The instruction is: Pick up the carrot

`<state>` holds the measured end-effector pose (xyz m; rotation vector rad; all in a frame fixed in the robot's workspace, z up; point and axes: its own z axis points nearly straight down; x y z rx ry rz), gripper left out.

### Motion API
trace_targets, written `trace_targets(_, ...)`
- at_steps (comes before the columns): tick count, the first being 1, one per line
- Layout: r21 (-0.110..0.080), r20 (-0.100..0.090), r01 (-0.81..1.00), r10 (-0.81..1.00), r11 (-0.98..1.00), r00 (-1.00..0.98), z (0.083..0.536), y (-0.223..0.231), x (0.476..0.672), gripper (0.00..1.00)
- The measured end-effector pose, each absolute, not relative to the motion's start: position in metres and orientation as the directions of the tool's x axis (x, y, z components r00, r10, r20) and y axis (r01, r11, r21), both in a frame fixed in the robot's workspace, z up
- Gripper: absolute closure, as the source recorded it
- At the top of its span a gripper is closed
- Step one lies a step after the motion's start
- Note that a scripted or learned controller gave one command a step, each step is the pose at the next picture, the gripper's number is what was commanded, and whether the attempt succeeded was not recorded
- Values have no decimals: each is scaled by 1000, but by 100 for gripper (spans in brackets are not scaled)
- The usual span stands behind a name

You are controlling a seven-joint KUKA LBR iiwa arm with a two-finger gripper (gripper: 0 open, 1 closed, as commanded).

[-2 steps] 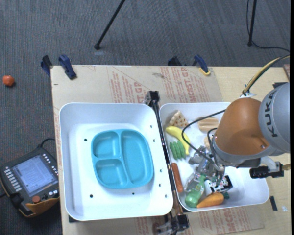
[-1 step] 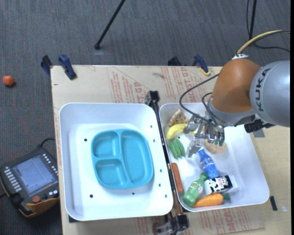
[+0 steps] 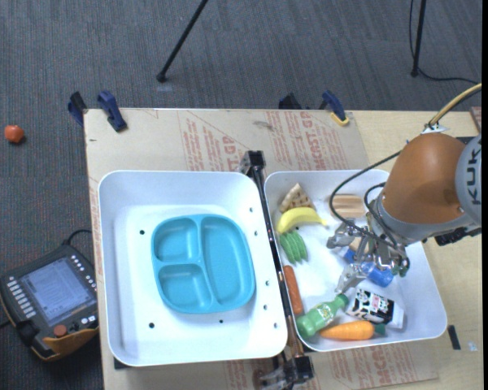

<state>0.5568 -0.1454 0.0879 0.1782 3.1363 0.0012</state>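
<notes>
Surface (image 3: pixel 187 136) w/ two white bins side by side. Left bin (image 3: pixel 122 210) holds a blue divided tray (image 3: pixel 202 263). Right bin (image 3: pixel 427 299) has the clutter, w/ the arm (image 3: pixel 427 181) reaching in from the right, orange band up top. Pincer (image 3: pixel 366 254) sits low over the mid of the right bin, above a small blue item (image 3: pixel 381 275); can't tell if it's apart or together, nothing visibly clamped. Carrot (image 3: pixel 350 331) lies flat near the bin's front edge, apart from the pincer, just beside a green bottle (image 3: pixel 320 315) and below a b&w carton (image 3: pixel 374 305). Also: banana (image 3: pixel 299 217), green veg (image 3: pixel 295 246), a sausage-like thing (image 3: pixel 293 289) along the left wall. Teach pendant (image 3: pixel 45 299) on the floor, left.
</notes>
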Motion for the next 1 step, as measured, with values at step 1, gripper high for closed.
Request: trace_targets(1, 2, -16, 100, 100, 995, -995, 90, -81, 513, 0)
